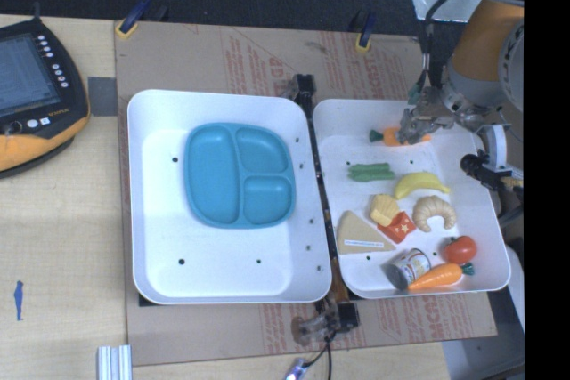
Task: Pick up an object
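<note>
Grasping looks to be the step in hand: in the camera view the gripper (415, 131) is down inside the right bin (499, 231), near that bin's far edge, directly over a small orange toy (389, 137) with a green tip that lies there. Whether it has closed on the toy I cannot tell; the metal head hides the contact, and nothing shows the toy lifted off the bin floor. Other candidates lie nearer the middle and near edge of the same bin: a green pod (369, 172), a banana (422, 184), a croissant (434, 212), a cheese wedge (361, 234), a tomato (460, 248), a small can (410, 267) and a carrot (438, 277) at the near edge. The left bin (156, 218) carries a blue divided plate (239, 173) at its centre. My judgement is that the next move calls for a firm close on the orange toy, then a straight lift clear of the far wall, checking that the toy comes up with it.
</note>
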Robot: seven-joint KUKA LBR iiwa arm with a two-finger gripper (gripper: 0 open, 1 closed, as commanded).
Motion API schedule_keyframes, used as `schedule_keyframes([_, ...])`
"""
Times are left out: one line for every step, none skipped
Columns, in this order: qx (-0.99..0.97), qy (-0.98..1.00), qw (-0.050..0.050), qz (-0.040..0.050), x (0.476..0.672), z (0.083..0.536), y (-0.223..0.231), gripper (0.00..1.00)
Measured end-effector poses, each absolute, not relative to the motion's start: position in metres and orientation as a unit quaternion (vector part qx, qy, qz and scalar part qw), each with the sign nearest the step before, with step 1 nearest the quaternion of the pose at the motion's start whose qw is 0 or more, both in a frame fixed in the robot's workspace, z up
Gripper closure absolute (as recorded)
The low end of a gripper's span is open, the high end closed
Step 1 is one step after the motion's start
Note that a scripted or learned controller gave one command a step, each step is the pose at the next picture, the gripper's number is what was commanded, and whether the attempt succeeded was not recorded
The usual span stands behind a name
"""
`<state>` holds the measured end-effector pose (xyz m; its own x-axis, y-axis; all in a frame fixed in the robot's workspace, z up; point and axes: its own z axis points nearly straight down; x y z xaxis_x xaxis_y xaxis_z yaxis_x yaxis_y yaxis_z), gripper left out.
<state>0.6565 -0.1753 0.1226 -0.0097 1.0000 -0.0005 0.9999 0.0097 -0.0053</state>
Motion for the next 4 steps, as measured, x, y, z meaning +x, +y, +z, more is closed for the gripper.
schedule_keyframes([-0.704, -0.711, 0.002, 0.0022, 0.656, 0.122, -0.175, 0.00])
schedule_keyframes([-0.705, -0.709, 0.004, 0.0036, 0.655, 0.091, -0.124, 0.00])
schedule_keyframes([-0.704, -0.710, 0.004, 0.0047, 0.655, 0.102, -0.125, 1.00])
schedule_keyframes([-0.704, -0.710, 0.004, 0.0048, 0.655, 0.101, -0.125, 0.00])
